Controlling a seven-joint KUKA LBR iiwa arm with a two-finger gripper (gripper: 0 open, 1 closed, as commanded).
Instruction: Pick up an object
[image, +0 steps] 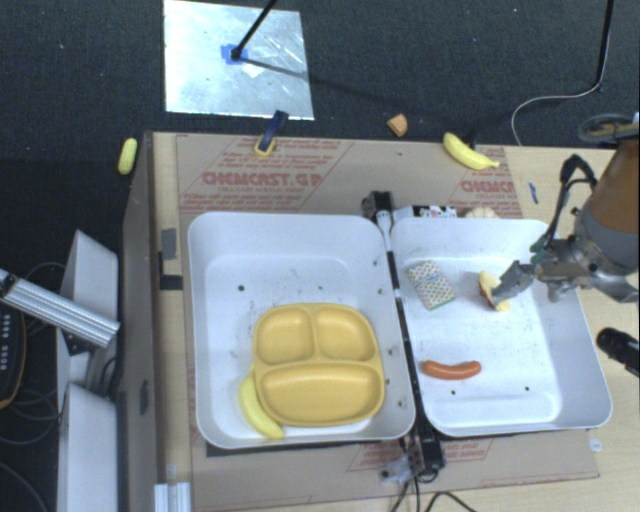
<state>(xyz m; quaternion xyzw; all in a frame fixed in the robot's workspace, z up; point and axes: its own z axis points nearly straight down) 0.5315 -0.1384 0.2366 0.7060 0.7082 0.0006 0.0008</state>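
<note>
Yellow-and-red toy (490, 291) in your right bin (575, 400), touching the end effector (503, 287) tip on its left; finger state can't be told.

"CHEMCAST GP" is being shown in red, repeated, on the brown protective sheet (300, 165) under the bins.
</note>
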